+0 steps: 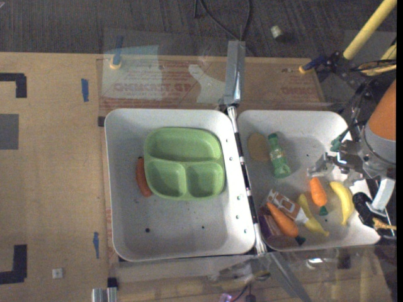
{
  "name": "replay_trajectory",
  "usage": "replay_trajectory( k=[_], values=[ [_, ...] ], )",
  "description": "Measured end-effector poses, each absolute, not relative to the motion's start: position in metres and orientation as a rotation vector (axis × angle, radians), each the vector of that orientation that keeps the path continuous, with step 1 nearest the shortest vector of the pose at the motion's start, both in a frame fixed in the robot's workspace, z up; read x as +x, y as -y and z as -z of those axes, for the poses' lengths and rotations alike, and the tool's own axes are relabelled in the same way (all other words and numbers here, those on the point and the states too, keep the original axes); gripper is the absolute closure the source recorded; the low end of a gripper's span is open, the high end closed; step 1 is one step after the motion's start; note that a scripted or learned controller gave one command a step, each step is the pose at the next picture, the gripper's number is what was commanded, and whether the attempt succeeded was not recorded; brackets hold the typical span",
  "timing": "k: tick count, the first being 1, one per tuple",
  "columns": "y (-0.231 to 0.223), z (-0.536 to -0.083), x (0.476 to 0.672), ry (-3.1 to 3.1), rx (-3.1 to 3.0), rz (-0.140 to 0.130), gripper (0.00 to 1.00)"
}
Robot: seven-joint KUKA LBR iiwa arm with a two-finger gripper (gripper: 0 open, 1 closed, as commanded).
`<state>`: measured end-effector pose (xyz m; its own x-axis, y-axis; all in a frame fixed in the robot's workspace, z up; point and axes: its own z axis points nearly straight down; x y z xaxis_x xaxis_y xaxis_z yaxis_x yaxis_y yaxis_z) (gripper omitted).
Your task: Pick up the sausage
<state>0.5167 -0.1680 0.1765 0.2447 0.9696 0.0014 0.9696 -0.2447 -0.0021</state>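
The sausage [143, 176] is a reddish-orange link lying in the left bin [126, 231], tight against the left rim of a green divided plate [184, 162]. My gripper [332, 160] hangs over the right side of the right bin [302, 123], far to the right of the sausage. It sits just above an orange carrot [318, 192] and a banana [343, 200]. Nothing from the bins is seen in it.
The right bin holds a green bottle [278, 155], a tan round cookie [257, 146], a second carrot [281, 219], another banana [312, 218] and a small packet [284, 202]. A metal divider [234, 74] runs between the bins. The arm's orange band [385, 115] is at the right edge.
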Motion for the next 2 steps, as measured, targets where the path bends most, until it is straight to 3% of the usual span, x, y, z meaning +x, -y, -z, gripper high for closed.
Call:
replay_trajectory(
  k=[1, 2],
  values=[
    [0.138, -0.088, 0.482, 1.731, -2.629, 0.010, 0.00],
    [0.184, -0.234, 0.480, 1.377, -2.823, -0.002, 0.00]
  ],
)
